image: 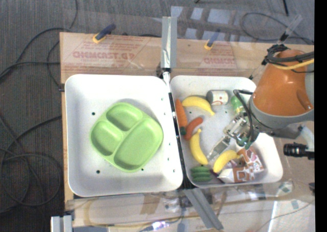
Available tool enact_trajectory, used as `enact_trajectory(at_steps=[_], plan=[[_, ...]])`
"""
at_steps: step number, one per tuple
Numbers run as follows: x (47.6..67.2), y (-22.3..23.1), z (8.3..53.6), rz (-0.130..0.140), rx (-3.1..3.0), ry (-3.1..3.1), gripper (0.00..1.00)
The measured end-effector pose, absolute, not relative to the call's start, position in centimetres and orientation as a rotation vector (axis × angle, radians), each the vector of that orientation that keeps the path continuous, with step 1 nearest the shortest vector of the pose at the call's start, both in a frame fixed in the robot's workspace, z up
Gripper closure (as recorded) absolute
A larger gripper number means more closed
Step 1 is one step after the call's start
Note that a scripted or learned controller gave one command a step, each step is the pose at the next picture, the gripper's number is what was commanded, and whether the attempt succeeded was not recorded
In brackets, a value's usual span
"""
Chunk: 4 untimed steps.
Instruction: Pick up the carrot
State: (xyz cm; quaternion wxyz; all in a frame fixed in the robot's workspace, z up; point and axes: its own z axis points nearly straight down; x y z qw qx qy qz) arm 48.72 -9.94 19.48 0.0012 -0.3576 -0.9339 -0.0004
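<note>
A light green plastic plate with three compartments (127,136) lies in the middle of the left white bin (76,175). To the plate's right, the right white bin (273,172) holds three yellow toy bananas: one (198,103) near the bin's far wall, one (196,148) closer to the plate, and one (224,160) toward the near wall. A red sausage-shaped toy (193,126) lies between the first two. A dark green vegetable toy (201,173) sits by the near wall, a small white and grey can (217,96) by the far wall, and a red and white printed carton (244,167) in the near right corner.

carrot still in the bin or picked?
In the bin. The carrot lies flat along the left wall of the right bin, beside a red sausage-shaped toy, apart from the gripper.
</note>
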Motion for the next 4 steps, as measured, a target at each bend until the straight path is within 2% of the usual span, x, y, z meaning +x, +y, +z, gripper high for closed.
enact_trajectory(at_steps=[1,2,3,4], plan=[[48.3,-6.3,19.3,0.003,-1.675,-2.653,0.0],[48.6,-10.5,8.8,-0.006,-1.152,-2.927,0.0],[48.8,-10.4,9.7,-0.011,-1.154,-2.929,1.0],[48.5,-3.6,18.2,0.0,-0.975,-2.983,1.0]])
